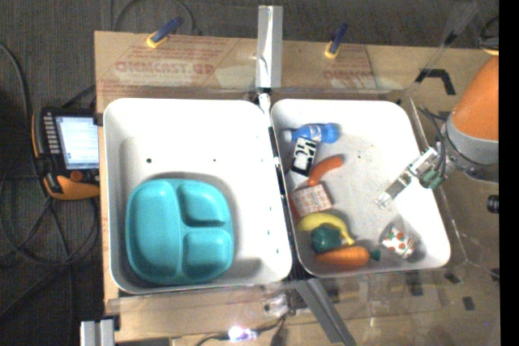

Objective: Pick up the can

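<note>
- Two slim fingers of the gripper [401,186] hang over the right bin [422,142] near its right wall, slightly parted, with nothing between them.
- Just below it, the can [398,241], white with red and green marks, lies in the bin's near right corner.
- Further left sit a carrot [345,257], a banana [320,223] and a blue bottle [312,133].
- A teal tray [180,231] lies in the left bin [162,126].
</note>
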